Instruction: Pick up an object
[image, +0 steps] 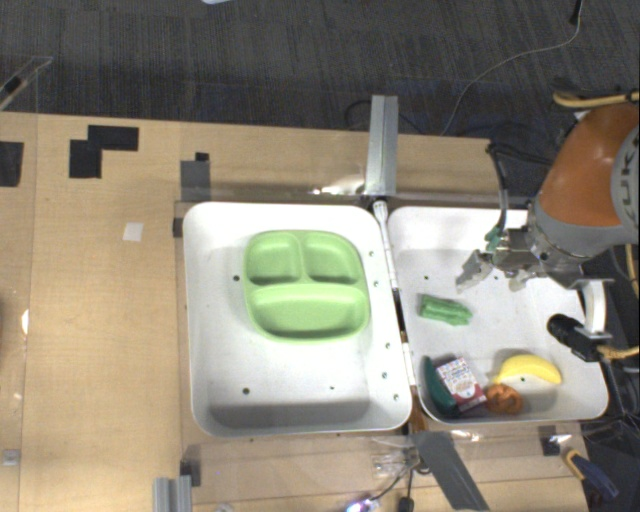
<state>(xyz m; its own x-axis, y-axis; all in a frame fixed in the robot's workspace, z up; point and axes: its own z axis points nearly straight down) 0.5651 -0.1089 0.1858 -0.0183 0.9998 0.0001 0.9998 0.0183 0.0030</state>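
Observation:
My gripper (495, 276) hangs over the upper part of the right bin (440, 235), its two fingers spread open with nothing between them. A small green block (443, 311) lies on the bin floor just below and left of the gripper, apart from it. Along the near edge of that bin sit a yellow banana (530, 371), a small printed box (458, 377) leaning on a dark teal object (434, 387), and a brown-orange item (504, 399).
The left bin (215, 330) holds a light green divided plate (305, 283). A metal rail (383, 140) stands upright behind the seam between the bins. The wooden bench (90, 330) stretches to the left.

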